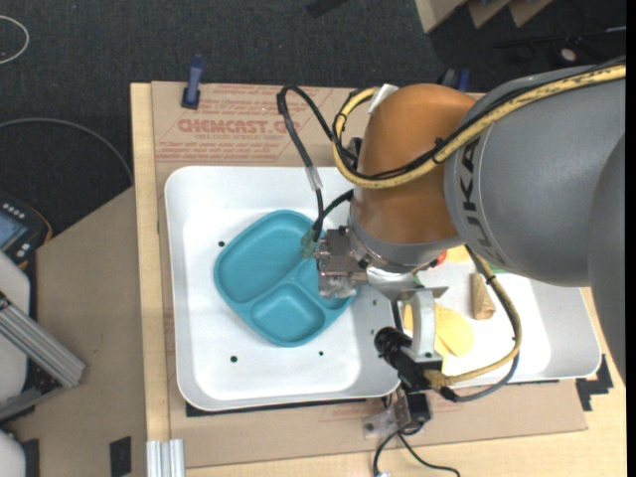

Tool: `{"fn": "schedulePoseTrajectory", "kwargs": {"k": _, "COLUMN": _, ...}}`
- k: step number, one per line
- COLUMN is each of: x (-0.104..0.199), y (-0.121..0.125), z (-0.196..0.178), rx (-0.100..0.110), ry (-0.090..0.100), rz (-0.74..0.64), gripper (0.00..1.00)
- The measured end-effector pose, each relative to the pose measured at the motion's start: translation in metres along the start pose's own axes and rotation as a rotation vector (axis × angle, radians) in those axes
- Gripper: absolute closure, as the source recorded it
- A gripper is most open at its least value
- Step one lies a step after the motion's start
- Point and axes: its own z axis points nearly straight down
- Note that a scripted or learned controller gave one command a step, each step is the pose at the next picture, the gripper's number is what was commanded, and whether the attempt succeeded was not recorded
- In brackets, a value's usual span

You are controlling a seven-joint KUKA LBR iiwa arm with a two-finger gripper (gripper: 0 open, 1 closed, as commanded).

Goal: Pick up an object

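— Wrist and orange band [412,157] cover the frame's middle, so we cannot tell how the end effector [336,266] is set; its metal body sits at the right rim of the blue divided tray [268,276].

— Agreed. We see the tray in the left white bin [199,366], lying flat, teal, with separate compartments, open room all round to upper left and bottom.

— In the right bin [556,356], lower right, we make out a yellow piece [455,334] and a brown stick [482,296], partly masked by cables.

— Where do we look from?
— We sit fixed above the bench [159,266], angled down across both bins [199,366], fairly close; the arm [537,167] enters from our right.
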Motion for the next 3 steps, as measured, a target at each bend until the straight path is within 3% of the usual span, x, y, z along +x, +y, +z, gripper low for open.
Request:
{"fn": "schedulePoseTrajectory", "kwargs": {"k": 1, "x": 0.003, "y": 0.002, "z": -0.018, "rx": -0.015, "ry": 0.006, "rz": -0.005, "gripper": 1.0}}
{"fn": "schedulePoseTrajectory", "kwargs": {"k": 2, "x": -0.027, "y": 0.002, "z": -0.084, "rx": -0.022, "ry": 0.006, "rz": -0.003, "gripper": 1.0}}
{"fn": "schedulePoseTrajectory", "kwargs": {"k": 3, "x": -0.043, "y": 0.001, "z": -0.099, "rx": -0.018, "ry": 0.005, "rz": -0.004, "gripper": 1.0}}
